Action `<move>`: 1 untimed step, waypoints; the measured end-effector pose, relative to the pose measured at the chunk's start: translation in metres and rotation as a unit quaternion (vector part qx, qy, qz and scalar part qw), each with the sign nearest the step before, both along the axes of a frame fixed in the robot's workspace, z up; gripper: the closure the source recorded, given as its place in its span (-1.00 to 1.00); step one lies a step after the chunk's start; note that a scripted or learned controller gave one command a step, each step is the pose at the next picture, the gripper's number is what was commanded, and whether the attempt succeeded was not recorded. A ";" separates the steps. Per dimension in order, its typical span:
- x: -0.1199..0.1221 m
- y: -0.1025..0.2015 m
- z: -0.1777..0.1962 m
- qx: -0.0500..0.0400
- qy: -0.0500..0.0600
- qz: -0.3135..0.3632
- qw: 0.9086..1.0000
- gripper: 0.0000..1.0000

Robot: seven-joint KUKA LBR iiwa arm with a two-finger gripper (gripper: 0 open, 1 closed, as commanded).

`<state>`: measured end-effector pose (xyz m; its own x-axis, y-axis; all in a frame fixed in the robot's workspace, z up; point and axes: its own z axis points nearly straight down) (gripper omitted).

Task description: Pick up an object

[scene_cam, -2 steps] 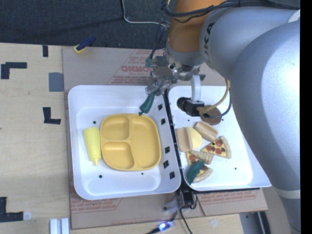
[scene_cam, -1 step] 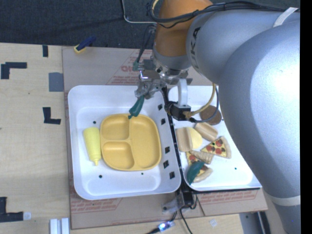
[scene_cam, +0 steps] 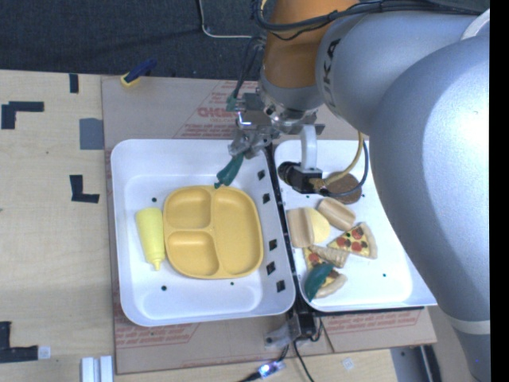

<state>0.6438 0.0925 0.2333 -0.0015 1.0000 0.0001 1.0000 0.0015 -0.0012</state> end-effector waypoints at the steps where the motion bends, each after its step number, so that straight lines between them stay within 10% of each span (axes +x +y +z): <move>1: 0.001 0.000 -0.020 -0.001 0.002 0.000 1.000 1.00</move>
